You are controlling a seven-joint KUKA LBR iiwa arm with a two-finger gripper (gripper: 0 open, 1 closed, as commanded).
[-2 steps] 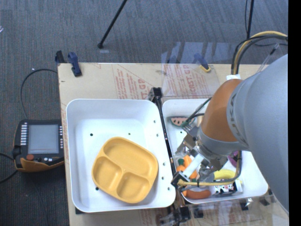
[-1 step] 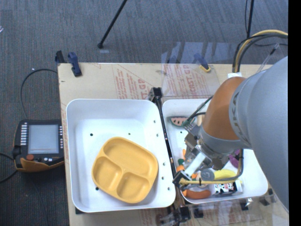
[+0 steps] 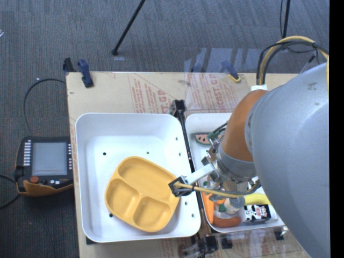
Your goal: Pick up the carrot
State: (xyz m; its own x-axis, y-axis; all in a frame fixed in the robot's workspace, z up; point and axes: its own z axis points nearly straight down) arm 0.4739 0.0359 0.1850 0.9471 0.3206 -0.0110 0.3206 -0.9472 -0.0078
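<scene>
The carrot (image 3: 224, 220) appears as an orange shape at the near end of the right bin (image 3: 194, 123), partly covered by the arm. My gripper (image 3: 227, 196) is lowered into that bin directly over the orange shape. The grey wrist and orange band (image 3: 239, 130) hide most of the gripper from above. Whether it touches the carrot cannot be told.
A yellow divided plate (image 3: 142, 193) lies in the left bin (image 3: 91, 144). In the right bin are a watermelon slice (image 3: 203, 138) at the far left, a yellow item (image 3: 259, 199) and a black-and-white carton (image 3: 257, 213) beside the carrot. A teach pendant (image 3: 45, 163) sits on the floor at left.
</scene>
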